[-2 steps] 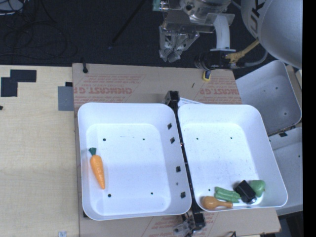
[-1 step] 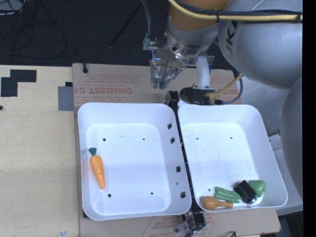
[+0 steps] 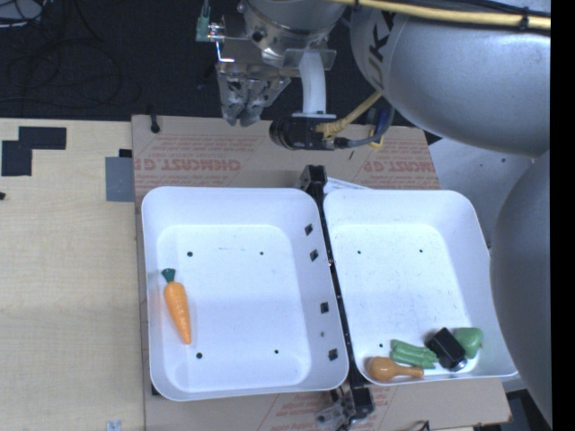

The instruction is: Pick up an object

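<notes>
Two white bins (image 3: 310,206) are set on cardboard (image 3: 225,155) over a pale wooden bench (image 3: 63,268); dark floor lies beyond. Gripper (image 3: 244,106) hangs past the far edge of the bins, jaw state not discernible.

An orange carrot (image 3: 178,311) with a green top is lying by the left wall of the left white bin (image 3: 225,206). In the right white bin's (image 3: 400,203) bottom corner, a green pod (image 3: 412,354), a black block (image 3: 446,348), a green piece (image 3: 469,338) and an orange-brown gourd (image 3: 392,369) are showing. Red lettering is running across the brown cardboard (image 3: 216,155) under both bins.
</notes>
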